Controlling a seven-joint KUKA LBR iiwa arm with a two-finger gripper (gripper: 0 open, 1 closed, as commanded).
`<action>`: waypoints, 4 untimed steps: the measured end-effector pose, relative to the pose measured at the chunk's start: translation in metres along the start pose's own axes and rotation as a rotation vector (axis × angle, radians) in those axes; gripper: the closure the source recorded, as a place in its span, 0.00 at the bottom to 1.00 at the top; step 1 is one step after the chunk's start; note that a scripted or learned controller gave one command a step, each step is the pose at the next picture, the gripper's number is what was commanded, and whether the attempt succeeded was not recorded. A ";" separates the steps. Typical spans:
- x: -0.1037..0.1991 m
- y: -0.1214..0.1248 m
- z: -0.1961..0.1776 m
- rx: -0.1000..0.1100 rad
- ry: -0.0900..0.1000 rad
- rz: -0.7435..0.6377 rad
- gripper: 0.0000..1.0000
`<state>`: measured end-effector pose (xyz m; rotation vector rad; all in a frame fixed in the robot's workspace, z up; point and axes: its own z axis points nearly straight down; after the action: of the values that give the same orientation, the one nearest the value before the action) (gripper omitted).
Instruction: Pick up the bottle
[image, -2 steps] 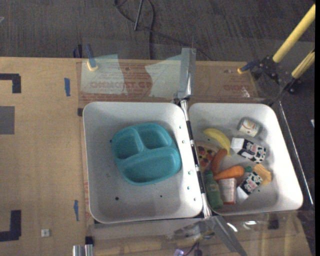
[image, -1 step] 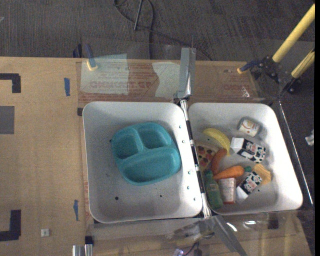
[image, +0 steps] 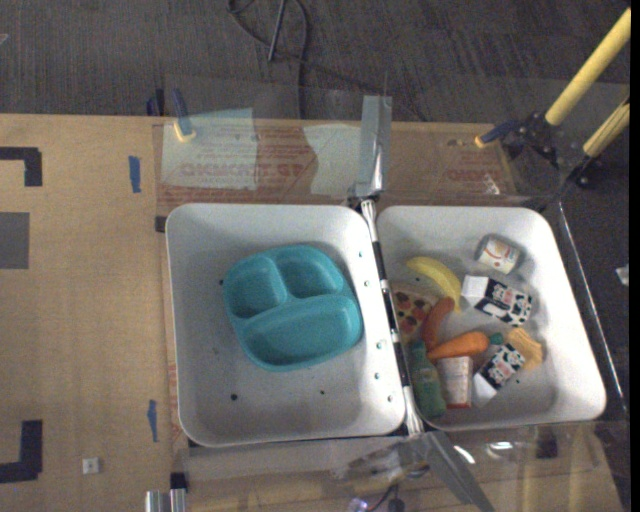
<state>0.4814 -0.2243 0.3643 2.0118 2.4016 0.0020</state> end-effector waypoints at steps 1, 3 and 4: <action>-0.001 0.001 -0.011 -0.004 -0.004 -0.001 1.00; 0.000 -0.001 -0.038 0.003 0.002 0.011 1.00; -0.001 0.000 -0.049 -0.002 -0.002 0.010 1.00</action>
<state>0.4815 -0.2249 0.4133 2.0216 2.3893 0.0023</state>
